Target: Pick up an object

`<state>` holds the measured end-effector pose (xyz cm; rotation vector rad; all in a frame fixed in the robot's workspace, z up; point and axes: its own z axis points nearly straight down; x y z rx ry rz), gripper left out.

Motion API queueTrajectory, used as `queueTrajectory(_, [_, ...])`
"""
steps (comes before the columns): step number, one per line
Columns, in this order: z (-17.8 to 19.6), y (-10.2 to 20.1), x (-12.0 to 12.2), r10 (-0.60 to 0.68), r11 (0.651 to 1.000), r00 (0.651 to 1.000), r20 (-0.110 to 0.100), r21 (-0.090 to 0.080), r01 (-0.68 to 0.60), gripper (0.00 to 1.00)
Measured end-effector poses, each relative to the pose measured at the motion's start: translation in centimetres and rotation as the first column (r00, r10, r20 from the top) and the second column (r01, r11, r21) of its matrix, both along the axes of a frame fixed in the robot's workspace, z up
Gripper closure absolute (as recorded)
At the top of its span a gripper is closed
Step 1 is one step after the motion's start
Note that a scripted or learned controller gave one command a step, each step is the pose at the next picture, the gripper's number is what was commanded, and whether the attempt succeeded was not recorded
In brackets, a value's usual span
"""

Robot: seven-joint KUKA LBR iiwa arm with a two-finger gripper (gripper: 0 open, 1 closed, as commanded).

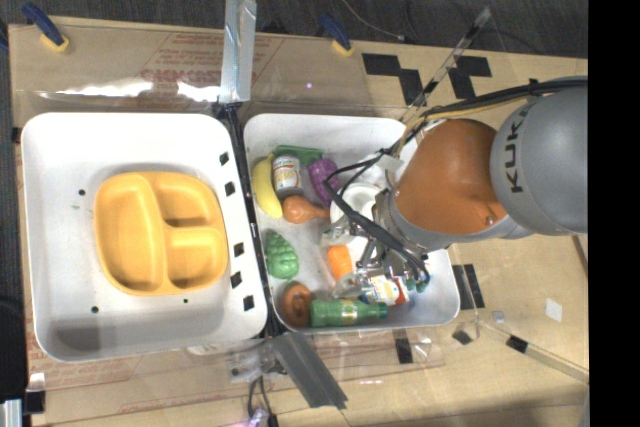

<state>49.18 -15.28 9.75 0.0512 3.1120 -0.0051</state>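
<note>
A: Nearest, at 5 o'clock in the right bin, the hand is low over the green bottle. Nothing is lifted yet.

B: Spread or pinching?

A: I cannot tell. The carrot and green pepper crowd beside; farther, at 11 o'clock, the banana.
</note>
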Motion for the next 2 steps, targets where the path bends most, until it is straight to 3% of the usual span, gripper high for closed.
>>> queueTrajectory(2, [-0.04,0.83,-0.64,-0.203,0.979,0.979,0.001,0.003,0.203,0.00])
